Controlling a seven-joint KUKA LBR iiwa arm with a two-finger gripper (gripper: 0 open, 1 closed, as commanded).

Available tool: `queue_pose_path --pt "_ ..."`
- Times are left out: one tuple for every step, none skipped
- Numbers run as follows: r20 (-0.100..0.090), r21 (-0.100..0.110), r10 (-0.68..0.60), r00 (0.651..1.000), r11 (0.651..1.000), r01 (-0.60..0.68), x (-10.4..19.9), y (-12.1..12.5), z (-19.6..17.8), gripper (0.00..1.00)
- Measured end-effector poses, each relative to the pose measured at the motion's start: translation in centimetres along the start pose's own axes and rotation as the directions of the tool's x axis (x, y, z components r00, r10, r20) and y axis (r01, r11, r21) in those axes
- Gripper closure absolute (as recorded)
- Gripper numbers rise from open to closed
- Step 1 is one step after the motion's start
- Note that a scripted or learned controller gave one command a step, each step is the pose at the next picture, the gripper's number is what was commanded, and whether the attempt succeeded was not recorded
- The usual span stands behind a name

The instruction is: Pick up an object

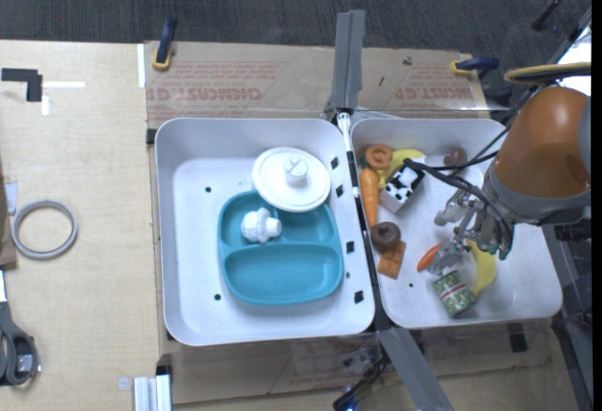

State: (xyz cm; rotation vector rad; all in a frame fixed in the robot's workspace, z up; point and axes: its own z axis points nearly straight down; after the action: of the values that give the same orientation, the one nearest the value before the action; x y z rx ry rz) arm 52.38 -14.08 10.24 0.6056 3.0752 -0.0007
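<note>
My gripper [463,235] hangs low over the right part of the right bin [527,306], under the orange band of the arm [546,150]. Just to its left lies a small red-orange piece [429,257]. A green can [453,292] lies on its side right below the gripper, beside a yellow banana [483,273] that the gripper partly covers. Nothing visibly sits in the gripper.
The right bin also has a carrot [369,195], an orange ring [378,156], a black-and-white cow toy [404,185], a chocolate doughnut [386,234] and an orange block [390,260]. The left bin [179,240] holds a blue divided plate [282,268], a white lid [292,179] and a small white figure [260,227].
</note>
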Motion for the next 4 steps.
queue_pose_path --pt "-0.007 0.001 0.027 1.000 1.000 -0.027 3.7 -3.0 1.1 0.00" --pt "-0.007 0.000 0.015 1.000 1.000 -0.015 5.6 1.7 1.1 0.00" --pt "-0.004 0.003 0.273 0.962 0.962 -0.273 -3.4 5.6 1.1 0.00" --pt "-0.006 0.004 0.317 0.949 0.949 -0.317 2.4 -0.9 1.1 0.00"
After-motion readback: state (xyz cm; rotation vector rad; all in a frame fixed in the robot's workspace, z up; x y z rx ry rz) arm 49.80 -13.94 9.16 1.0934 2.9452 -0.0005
